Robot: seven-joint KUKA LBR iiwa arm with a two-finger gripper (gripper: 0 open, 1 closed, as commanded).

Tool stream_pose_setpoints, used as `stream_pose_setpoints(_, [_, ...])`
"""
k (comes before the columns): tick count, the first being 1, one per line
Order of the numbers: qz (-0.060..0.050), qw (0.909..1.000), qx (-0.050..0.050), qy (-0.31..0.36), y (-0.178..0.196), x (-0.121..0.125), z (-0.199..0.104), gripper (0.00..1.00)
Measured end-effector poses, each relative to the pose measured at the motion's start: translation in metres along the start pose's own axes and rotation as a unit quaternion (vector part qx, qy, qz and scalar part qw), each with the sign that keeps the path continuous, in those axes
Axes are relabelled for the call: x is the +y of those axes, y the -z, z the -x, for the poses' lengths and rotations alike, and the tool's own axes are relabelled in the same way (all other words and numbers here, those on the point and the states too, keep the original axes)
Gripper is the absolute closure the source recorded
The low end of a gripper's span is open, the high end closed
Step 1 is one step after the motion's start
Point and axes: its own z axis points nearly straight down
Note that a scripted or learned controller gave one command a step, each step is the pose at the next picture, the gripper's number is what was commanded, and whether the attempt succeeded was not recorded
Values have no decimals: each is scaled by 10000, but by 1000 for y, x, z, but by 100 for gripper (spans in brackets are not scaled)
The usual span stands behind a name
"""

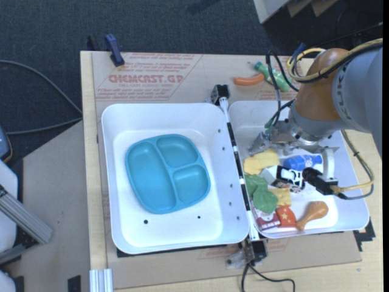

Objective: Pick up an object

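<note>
the arm point(340, 90) enters from the right of the frame and bends down over the right bin point(358, 215), at the centre right of the frame. the pincer point(290, 140) sits low over the upper half of that bin, just above the heap of objects. whether it is apart or together cannot be told from this view, since the wrist body covers it. nothing is seen clamped in it.

candidate objects lie bunched in the lower half of the right bin: a yellow piece point(261, 162), a blue-and-white item point(302, 162), a black-and-white item point(290, 176), a green leaf-like piece point(263, 196), a red item point(284, 215) and a brown drumstick-shaped toy point(312, 212) toward the lower right. several touch or overlap.

the left bin point(115, 120) holds a blue divided tray point(168, 173). an orange piece point(248, 80) lies on the worktop point(146, 78) above the right bin.

step in hand, as judged: approach or descent onto the heap, with the grasp not yet confirmed.

the next move calls for:
- selecting one object with free sides; the yellow piece and the blue-and-white item lie nearest the pincer.
- closing on it without catching a neighbour.
- lifting straight up, clear of the bin wall.
</note>
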Motion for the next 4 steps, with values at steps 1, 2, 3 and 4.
stream_pose_setpoints(1, [-30, 10000, 6, 15, -12, 59, 6, 0])
stream_pose_setpoints(2, [-43, 10000, 12, 4, -12, -65, 10, 0])
stream_pose_setpoints(3, [-27, 10000, 7, 10, -12, -21, -5, 0])
stream_pose_setpoints(4, [-5, 10000, -5, -1, -1, -21, -4, 100])
